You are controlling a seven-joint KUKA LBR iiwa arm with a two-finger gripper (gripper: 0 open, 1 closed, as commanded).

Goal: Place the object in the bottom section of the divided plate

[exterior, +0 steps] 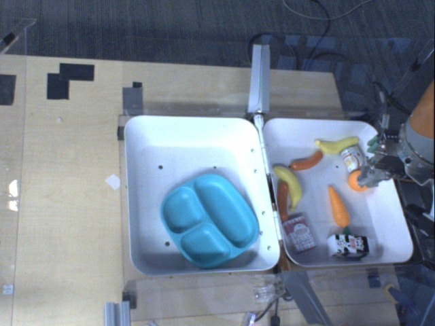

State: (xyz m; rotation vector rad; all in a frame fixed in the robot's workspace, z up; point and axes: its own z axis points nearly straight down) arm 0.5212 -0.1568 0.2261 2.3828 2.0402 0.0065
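Camera view: the blue divided plate [211, 219] lies in the left bin [146, 182]. The gripper [372, 175] hangs over the right bin's [397, 250] right side, above a small orange fruit [356, 181]; its opening and grasp cannot be told. A carrot [338, 207] lies nearer.

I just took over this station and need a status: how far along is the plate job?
Nothing looks placed yet: the blue divided plate in the left bin has bare sections. In hand: the gripper sits low in the right bin near a small orange object. Left: securing an object, carrying it over and setting it in the bottom section.
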